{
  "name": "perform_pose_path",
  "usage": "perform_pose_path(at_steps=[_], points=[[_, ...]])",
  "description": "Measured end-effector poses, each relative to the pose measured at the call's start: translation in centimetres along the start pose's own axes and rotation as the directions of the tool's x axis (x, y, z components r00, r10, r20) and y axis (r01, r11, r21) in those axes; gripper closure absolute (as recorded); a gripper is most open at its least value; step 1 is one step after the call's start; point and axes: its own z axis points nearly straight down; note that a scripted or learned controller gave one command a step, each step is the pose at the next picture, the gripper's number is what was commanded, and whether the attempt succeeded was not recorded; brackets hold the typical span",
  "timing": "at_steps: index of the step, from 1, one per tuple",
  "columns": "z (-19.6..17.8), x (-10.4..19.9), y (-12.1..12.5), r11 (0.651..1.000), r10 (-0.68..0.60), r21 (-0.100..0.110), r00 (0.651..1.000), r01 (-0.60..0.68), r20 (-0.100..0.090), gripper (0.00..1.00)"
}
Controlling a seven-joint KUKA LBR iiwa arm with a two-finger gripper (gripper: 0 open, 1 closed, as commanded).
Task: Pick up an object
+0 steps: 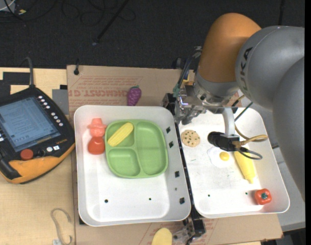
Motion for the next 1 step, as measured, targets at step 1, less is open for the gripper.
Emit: perform_pose_path(at_steps=[1], points=[[0.52, 1.34, -0.7, 1.0, 0.004, 0.003, 1.0, -0.004, 0.002, 1.0]])
